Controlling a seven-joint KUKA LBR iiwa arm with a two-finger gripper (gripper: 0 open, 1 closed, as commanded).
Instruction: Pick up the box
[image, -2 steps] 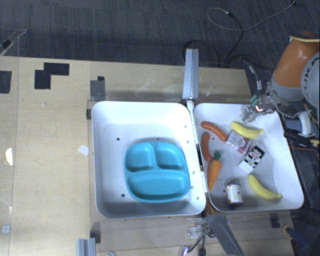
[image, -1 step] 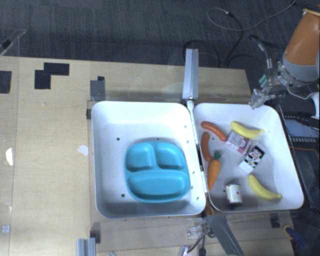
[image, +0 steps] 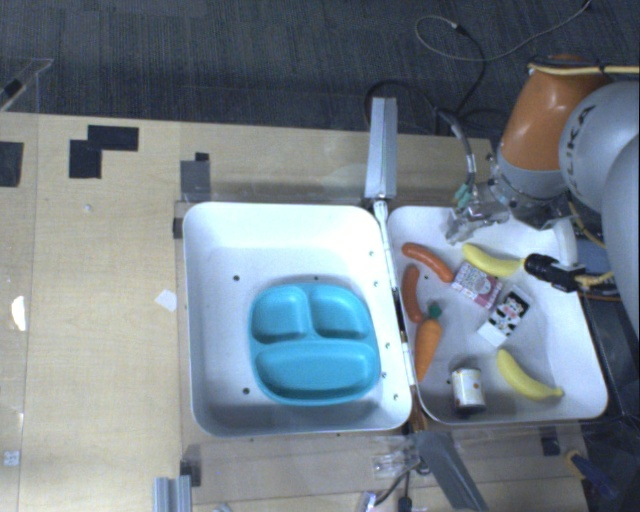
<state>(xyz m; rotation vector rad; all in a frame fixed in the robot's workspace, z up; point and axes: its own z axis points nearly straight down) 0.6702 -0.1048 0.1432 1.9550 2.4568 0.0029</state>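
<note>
Pale wooden bench (image: 100, 330), dark carpet (image: 250, 50) beyond. Small white printed box (image: 505, 316) lies in right white bin (image: 590, 385), between two bananas. Gripper (image: 472, 212) hovers at bin's far edge; finger state indiscernible.

Camera view: single fixed overhead, slanted.
Looks down from some height on the left bin (image: 200, 330) and right bin (image: 590, 390), both whole; arm (image: 590, 130) enters at right.

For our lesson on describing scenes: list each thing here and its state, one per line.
Gripper: above the right bin's far edge.
Box: lying flat, untouched.
Blue tray: right side up in the left bin.
Can: on its side.
Carrot: lying flat.
Two bananas: lying apart.
</note>
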